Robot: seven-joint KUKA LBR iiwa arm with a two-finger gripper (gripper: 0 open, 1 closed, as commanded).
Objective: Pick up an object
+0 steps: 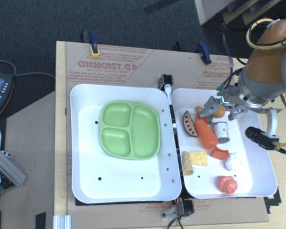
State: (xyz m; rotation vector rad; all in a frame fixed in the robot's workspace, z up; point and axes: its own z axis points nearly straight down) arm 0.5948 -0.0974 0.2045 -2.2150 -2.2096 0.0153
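The tabletop (136, 63), a brown board with red lettering, carries two shallow white bins side by side. The left bin (83, 146) holds a green divided plate (130, 130), lying flat near the bin's middle. The right bin (261, 162) holds a scatter of small toy foods.

The grey arm (269, 56) with its orange band reaches in from the right over the far part of the right bin. Its claw (220, 109) hangs low above the items near the bin's far left; whether it is open or closed, I cannot tell, and nothing can be seen clamped in it.

Just beneath and beside the claw lie an orange carrot-like piece (207, 135), a watermelon slice (189, 124) to its left, and a small white cylinder (222, 131) touching the carrot's right side. Nearer the camera sit a yellow cheese wedge (199, 158), a tan stick (186, 163) just beside it, a small white piece (230, 163), and a pink-red lump (227, 184) near the front rim.
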